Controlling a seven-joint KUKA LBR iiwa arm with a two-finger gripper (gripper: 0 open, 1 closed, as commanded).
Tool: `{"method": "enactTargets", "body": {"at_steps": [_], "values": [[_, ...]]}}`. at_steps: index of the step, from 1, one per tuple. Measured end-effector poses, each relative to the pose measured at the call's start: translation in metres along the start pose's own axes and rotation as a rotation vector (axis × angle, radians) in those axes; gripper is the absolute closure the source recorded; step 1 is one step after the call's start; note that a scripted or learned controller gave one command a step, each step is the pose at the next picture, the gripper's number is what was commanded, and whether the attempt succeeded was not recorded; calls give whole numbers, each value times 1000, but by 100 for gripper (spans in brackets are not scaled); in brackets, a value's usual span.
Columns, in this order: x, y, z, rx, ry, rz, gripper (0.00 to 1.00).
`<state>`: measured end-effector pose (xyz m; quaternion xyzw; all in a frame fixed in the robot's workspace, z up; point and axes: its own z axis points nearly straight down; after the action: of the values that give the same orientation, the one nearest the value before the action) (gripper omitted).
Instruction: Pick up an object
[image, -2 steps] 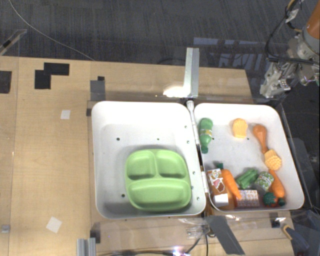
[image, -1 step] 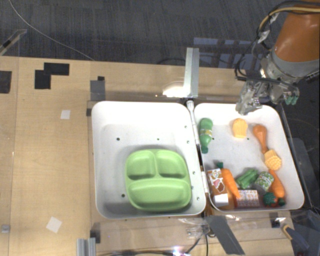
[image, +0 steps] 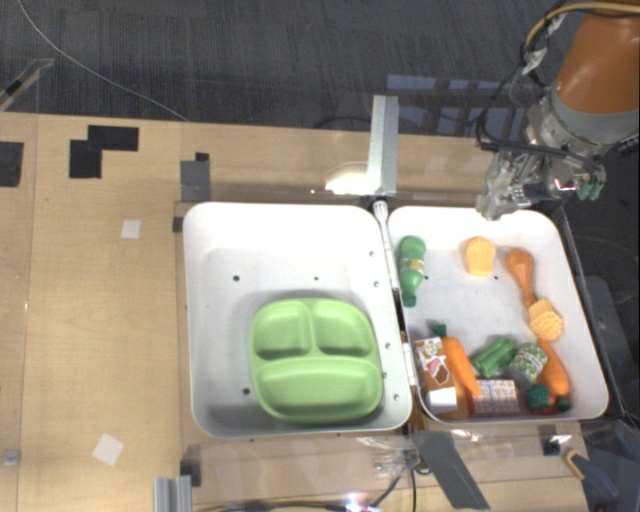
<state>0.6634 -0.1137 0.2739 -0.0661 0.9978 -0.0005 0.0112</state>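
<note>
- Camera view: the jaws (image: 497, 203) hang over the right bin's (image: 590, 300) far rim; whether released or clenched, I cannot tell.
- Nearest target: the yellow corn piece (image: 480, 256), just below them, apart from neighbours.
- Descend straight, centred over it.

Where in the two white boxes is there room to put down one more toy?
The left bin has bare floor behind the green plate, along its far wall. In the right bin, a patch lies between the green bottle, yellow corn and carrot. Its near end is crowded.
</note>
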Motion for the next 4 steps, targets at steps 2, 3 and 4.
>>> {"method": "enactTargets", "body": {"at_steps": [2,3,4], "values": [[-6,1,-28,4,-24,-4,100],[-8,2,-42,7,-36,-5,100],[97,-19,-34,1,12,-108,100]]}}
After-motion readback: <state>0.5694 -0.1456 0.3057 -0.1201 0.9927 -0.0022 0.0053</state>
